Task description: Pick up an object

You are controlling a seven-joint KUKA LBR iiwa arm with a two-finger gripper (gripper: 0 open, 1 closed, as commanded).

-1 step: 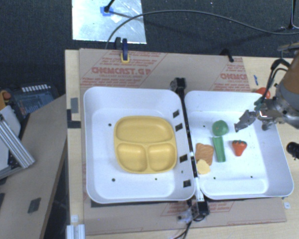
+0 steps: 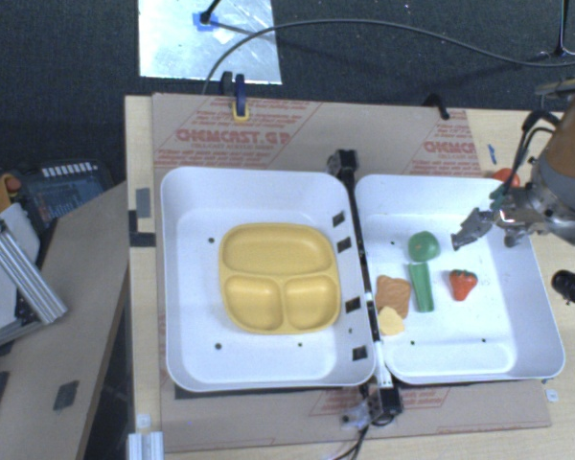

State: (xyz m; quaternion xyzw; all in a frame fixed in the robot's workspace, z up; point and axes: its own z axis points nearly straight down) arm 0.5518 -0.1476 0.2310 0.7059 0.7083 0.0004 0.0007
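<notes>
Two bins, claw over the right one

Two white bins are seen side by side on the tabletop [image 2: 144, 257]. The left bin [image 2: 187, 204] is occupied by a yellow divided plate [image 2: 278, 278] with three compartments. In the right bin [image 2: 527, 348] four small items are found: a green toy vegetable [image 2: 423, 271] with a round top and a straight stem, a red strawberry [image 2: 462, 283] just right of it, a brown piece [image 2: 394, 293] just left of the stem, and a pale yellow piece [image 2: 391, 322] touching the brown one from below.

The arm [image 2: 567, 161] is seen entering from the right. The claw [image 2: 477, 224] is positioned above the upper right part of the right bin, near the green vegetable's round top but apart from it. Nothing is seen gripped between its fingers. How far the fingers are spread cannot be told at this angle. All four items are left lying on the bin floor.
</notes>
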